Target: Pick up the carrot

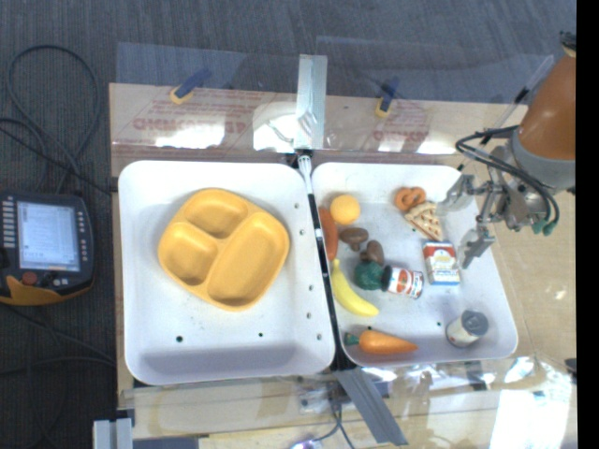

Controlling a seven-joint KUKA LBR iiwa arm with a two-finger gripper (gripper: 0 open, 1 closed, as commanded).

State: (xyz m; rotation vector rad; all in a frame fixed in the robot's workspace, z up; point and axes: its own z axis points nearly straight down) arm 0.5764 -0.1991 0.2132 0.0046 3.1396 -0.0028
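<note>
Carrot (385, 343): smooth tapered orange cone w/ green top, lying flat at the front edge of the right bin (496, 288), just below the curved yellow banana (353, 294). Pincer (471, 215) hangs over the bin's right side, thin metal fingers (477, 241) spread apart, nothing btwn them, above the small boxy carton (441, 262). Glossy yellow 3-compartment plate (223, 247) sits in the left bin (150, 335). Round orange (345, 209) near the divider.

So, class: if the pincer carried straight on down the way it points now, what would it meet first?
Probably the small carton, which sits just below the pincer in the right bin. Depth is unclear from above, so it could instead touch bare bin floor beside it.
</note>
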